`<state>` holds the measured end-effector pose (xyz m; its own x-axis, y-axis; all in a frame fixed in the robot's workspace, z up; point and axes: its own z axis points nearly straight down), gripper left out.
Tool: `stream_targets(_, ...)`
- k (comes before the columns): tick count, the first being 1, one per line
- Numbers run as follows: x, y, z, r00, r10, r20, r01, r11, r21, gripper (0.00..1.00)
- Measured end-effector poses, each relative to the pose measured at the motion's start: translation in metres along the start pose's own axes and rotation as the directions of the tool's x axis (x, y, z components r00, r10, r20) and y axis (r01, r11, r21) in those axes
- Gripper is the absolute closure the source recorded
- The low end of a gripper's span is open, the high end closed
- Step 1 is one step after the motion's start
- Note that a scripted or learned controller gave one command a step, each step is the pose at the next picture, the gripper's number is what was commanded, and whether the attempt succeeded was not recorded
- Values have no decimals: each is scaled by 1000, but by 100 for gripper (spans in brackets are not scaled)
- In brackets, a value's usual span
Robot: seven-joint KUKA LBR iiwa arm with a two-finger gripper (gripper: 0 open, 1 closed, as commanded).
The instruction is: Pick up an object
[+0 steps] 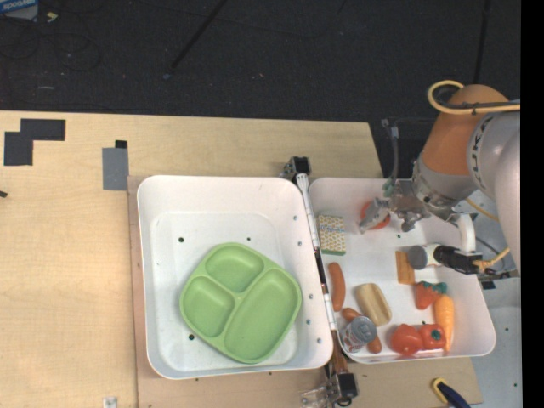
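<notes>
Arm over the right bin, its tool low among toy foods.

The wooden desk (68, 262) carries two white bins side by side: the left bin (161, 219) holds a green three-compartment plate (241, 302), and the right bin (484, 330) holds the toys. The grey arm (493, 160), with its orange band, reaches in from the right, and the tool (393, 213) sits in the far part of the right bin, touching or just above a small red-orange piece (374, 218); whether it is spread or pinching cannot be told. Nearer the front lie a bread roll (372, 303), a red tomato-like toy (410, 338), a carrot (444, 317), a sausage (337, 285) and a checkered block (331, 234).
</notes>
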<state>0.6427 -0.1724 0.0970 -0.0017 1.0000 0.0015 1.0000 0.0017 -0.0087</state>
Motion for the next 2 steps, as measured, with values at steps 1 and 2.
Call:
stream_targets(1, -1, -2, -8, 1000, 1, -2, -1, 1000, 8, 100)
stream_targets(2, -1, -1, -9, 1000, 0, -1, 0, 1000, 3, 0)
